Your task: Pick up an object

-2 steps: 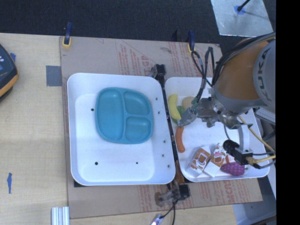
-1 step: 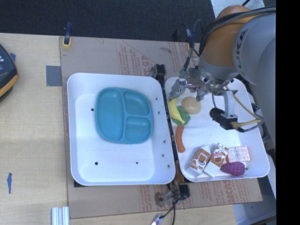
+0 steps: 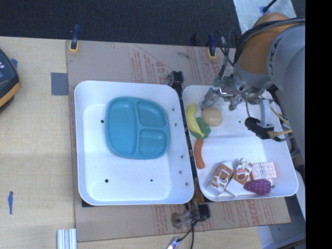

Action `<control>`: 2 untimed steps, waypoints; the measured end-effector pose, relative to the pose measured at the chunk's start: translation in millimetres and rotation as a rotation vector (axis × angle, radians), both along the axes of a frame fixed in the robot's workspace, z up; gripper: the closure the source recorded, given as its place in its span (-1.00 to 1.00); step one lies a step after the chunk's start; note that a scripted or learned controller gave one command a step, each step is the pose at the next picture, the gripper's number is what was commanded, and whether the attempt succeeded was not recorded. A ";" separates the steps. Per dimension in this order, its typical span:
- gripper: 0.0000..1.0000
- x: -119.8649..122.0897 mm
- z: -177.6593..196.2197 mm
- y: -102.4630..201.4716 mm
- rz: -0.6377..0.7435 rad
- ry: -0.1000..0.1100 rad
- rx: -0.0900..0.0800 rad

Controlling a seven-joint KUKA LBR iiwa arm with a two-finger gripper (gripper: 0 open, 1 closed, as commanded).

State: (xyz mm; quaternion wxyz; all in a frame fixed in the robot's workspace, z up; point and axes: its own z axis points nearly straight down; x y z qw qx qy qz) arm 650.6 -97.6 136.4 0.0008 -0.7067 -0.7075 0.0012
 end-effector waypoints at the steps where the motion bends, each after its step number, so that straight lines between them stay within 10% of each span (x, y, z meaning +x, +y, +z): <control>1: 1.00 0.7 11.2 0.0 0.004 0.000 0.000; 2: 1.00 -69.6 55.9 51.6 0.005 0.001 0.000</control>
